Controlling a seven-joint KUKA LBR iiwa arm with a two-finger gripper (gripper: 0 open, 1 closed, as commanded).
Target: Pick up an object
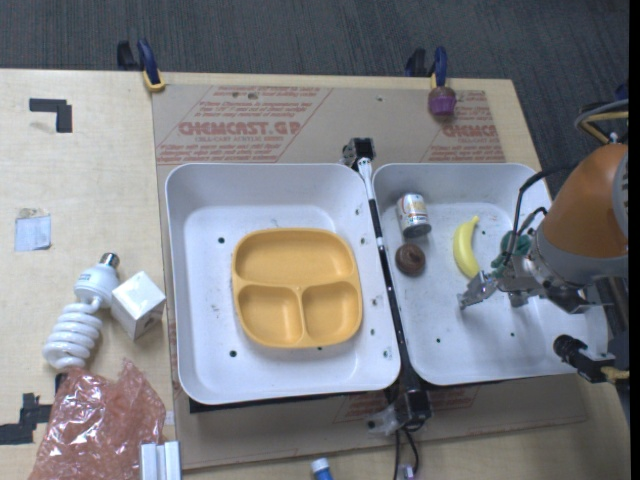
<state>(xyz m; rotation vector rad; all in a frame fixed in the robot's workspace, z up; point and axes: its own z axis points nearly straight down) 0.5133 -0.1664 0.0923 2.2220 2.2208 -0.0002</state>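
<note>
I log this as a robotics lab: a plywood worktop (80, 198) over grey carpet (300, 13), a board held by blue clamps (148, 63), two white bins (190, 268) side by side, cabling (520, 218) trailing from the arm (590, 218).

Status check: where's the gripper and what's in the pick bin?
Gripper low in right bin, nothing visibly held. Banana, can, brown ball lie loose beside it. Approach unobstructed.
</note>
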